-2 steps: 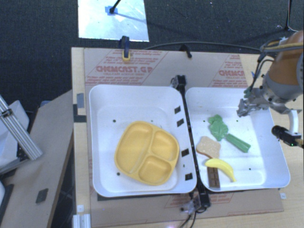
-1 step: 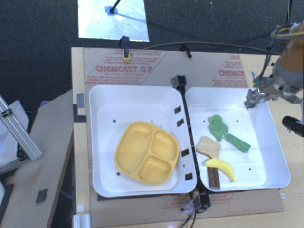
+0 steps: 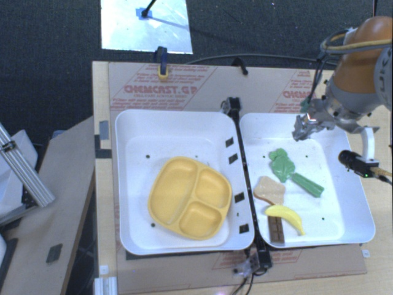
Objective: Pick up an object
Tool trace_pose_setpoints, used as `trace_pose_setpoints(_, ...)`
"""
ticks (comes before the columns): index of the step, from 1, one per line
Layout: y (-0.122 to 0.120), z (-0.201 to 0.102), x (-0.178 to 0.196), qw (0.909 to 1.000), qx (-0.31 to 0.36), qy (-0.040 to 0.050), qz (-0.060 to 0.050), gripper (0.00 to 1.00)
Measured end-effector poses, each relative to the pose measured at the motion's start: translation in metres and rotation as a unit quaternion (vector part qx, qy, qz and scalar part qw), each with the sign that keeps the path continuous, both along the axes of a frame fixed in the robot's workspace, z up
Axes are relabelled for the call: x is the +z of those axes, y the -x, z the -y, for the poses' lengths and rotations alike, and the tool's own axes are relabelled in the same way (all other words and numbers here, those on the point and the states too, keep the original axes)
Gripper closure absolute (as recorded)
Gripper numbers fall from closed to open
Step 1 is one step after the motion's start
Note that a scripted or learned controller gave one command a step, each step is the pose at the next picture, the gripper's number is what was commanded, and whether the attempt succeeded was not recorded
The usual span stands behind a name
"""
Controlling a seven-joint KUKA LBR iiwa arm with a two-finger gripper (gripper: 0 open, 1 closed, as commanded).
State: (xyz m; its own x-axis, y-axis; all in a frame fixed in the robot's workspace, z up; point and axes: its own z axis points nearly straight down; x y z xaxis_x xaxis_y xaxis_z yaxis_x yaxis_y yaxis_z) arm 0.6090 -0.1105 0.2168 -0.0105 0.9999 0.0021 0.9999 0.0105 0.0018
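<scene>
Jaws: the gripper (image 3: pixel 303 128) hangs over the back part of the right bin (image 3: pixel 353 223); whether its tips are spread or pressed together cannot be told from this slant, and nothing shows between them.
Nearest thing: a green toy (image 3: pixel 293 171) lies below the gripper toward the bin's middle, apart from it.
Other things: a slice of bread (image 3: pixel 270 191) sits just beside the green toy's head; a banana (image 3: pixel 286 217) lies near the front, touching a brown bar (image 3: pixel 276 230).
Left bin: the left bin (image 3: pixel 138 165) holds a yellow divided plate (image 3: pixel 190 197).
Risk: the bread, banana and bar crowd together, so a descent there could likely pinch two things or nudge one away; the green toy's thin handle may slip out.
Edges: the black divider (image 3: pixel 241 165) and the back wall stand close to the gripper.
Open room: the right bin's far side and front corner look bare, giving space to approach.
</scene>
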Motion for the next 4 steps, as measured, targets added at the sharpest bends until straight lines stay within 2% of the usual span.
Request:
trace_pose_setpoints(2,0.001,-0.106,0.02,1.0,-0.001,0.0003,0.0,1.0)
trace_pose_setpoints(3,0.006,-0.155,0.008,1.0,-0.001,0.0001,-0.001,1.0)
trace_pose_setpoints(4,0.014,-0.217,0.015,1.0,0.0,-0.0004,0.0,1.0)
